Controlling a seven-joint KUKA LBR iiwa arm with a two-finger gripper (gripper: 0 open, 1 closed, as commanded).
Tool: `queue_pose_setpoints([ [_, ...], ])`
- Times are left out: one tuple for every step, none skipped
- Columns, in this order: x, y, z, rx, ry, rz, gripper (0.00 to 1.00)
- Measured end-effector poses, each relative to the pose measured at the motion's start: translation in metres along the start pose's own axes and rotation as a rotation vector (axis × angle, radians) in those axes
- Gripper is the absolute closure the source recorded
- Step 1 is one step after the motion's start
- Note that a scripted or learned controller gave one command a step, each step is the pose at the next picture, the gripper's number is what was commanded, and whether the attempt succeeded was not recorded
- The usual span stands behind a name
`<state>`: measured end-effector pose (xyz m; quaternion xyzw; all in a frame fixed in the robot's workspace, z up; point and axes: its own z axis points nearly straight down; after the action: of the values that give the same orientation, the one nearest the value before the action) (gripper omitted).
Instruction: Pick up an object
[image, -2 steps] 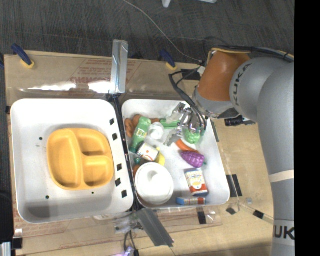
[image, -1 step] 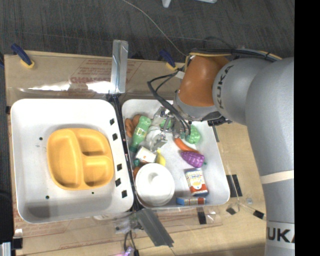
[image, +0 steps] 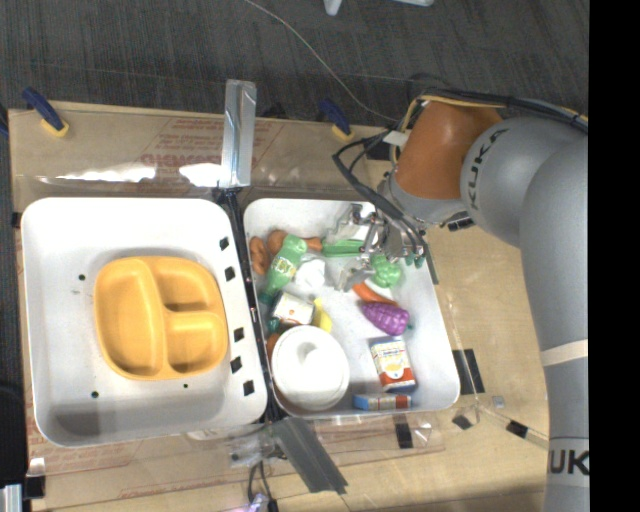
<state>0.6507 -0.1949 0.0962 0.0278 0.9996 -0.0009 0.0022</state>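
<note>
Object: green toy (image: 386, 270) lay near right bin's (image: 440, 330) far right wall, just under the gripper (image: 372, 240).
Gripper: finger state impossible to tell (clutter behind).
Room: bare floor between purple toy (image: 386, 318) and white bowl (image: 310, 365).
Left bin (image: 50, 300): yellow tray (image: 160, 315) centred, margins open.

The grey arm (image: 545, 200) bears "KUKA" lettering, partly visible.

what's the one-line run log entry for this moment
arm: over right bin | gripper: low among toys by green toy | grasp: unconfirmed | left bin: yellow divided tray
</note>
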Motion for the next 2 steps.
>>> queue_pose_setpoints([
  [0.0,0.001,0.0,-0.001,0.0,-0.001,0.0],
  [-0.002,0.001,-0.012,0.0,-0.005,-0.003,1.0],
])
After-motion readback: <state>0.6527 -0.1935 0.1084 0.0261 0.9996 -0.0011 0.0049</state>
